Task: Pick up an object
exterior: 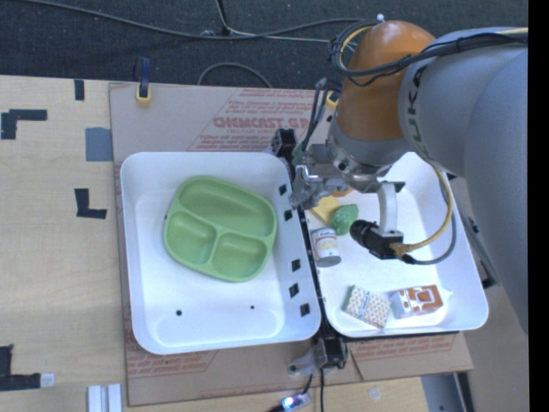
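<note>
Arm (pixel 480 101): grey bulk fills the upper right, closest to the lens, with the orange band (pixel 382 67) just left of it. The wrist points down over the inner edge of the right bin (pixel 429 273).

Gripper (pixel 310 191): hangs low at the upper left corner of the right bin, hard against the wall shared with the left bin. Whether it is open or closed cannot be told from this angle.

Candidate objects, right bin:
- yellow piece (pixel 326 207), just beside the gripper on its right, partly covered by it
- green piece (pixel 345 219), touching the yellow piece on its lower right
- small can (pixel 326 246), white with a red label, upright, just below those two and close to the shared wall
- patterned packet (pixel 367 305), lying flat near the front wall
- orange-and-white packet (pixel 419 300), flat, just right of the patterned packet

Left bin (pixel 146 230): one green divided plate (pixel 221 227) lying flat, in the back half.

Both bins sit on a cardboard sheet (pixel 240 118) over the wooden bench (pixel 51 256).
</note>
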